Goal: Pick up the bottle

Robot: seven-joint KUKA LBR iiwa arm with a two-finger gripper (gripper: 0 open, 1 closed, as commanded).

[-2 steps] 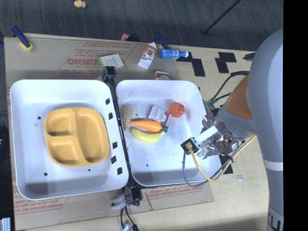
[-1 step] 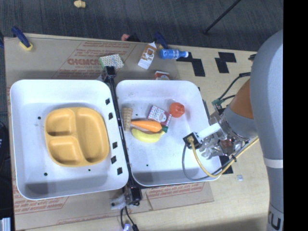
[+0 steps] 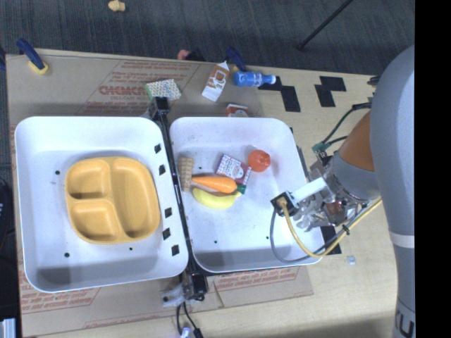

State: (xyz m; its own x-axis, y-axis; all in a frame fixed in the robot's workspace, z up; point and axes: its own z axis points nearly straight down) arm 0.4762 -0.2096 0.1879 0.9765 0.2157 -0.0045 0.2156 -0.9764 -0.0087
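Note:
A small blue bottle [image 3: 251,79] lies on its side on the cardboard bench top behind the right bin [image 3: 232,248], outside both bins. My gripper [image 3: 308,215] hangs over the right bin's right rim, near its front corner, far from the bottle. A yellow cable loops below the gripper into the bin. Nothing shows between the gripper and the bin floor.
In the right bin lie a carrot [image 3: 214,184], a banana [image 3: 215,200], a red tomato [image 3: 258,160], a small red-and-white carton [image 3: 230,166] and a cone [image 3: 185,171]. A yellow divided plate [image 3: 113,199] sits in the left bin [image 3: 42,146]. A small carton [image 3: 215,81] lies beside the bottle.

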